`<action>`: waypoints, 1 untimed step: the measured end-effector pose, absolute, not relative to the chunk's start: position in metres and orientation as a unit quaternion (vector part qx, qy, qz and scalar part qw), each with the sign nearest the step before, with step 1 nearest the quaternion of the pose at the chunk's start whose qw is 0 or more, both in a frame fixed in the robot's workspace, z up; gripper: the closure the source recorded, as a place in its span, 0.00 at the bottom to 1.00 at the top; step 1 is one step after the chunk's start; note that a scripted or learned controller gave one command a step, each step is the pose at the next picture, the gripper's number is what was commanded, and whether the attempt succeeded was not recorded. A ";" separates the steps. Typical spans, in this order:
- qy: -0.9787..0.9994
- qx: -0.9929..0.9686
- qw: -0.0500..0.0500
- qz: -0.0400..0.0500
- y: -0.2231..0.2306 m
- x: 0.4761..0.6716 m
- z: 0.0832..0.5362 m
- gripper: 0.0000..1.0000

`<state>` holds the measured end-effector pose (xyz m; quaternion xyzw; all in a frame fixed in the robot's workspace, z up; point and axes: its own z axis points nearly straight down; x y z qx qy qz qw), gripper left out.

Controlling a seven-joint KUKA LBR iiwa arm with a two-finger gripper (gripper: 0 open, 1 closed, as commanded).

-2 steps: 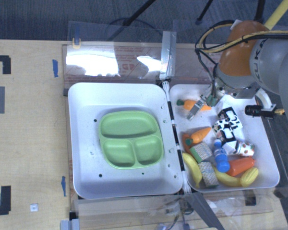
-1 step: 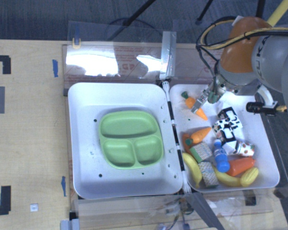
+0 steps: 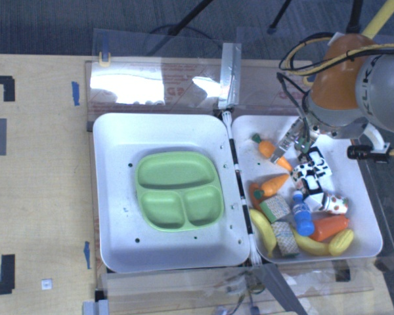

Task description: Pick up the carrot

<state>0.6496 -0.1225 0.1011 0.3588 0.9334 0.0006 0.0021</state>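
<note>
A small orange carrot [image 3: 266, 149] with a green tip lies at the far left of the right bin [image 3: 371, 205]. My gripper [image 3: 280, 155] reaches down from the orange-banded wrist [image 3: 338, 77] and ends just right of that carrot, close to it or touching it. Another orange vegetable with a green end [image 3: 274, 186] lies a little nearer, towards the bin's middle. A small orange piece [image 3: 284, 163] sits just below the gripper's tip.
The right bin also holds a black-and-white spotted toy [image 3: 312, 171], a blue bottle [image 3: 303, 219], a red-orange toy [image 3: 329, 227], bananas [image 3: 262, 230] and grey blocks [image 3: 276, 209]. A green divided plate [image 3: 179, 189] lies in the left bin [image 3: 111, 176].
</note>
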 end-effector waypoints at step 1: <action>0.916 0.401 0.003 0.001 -0.080 0.640 0.186 1.00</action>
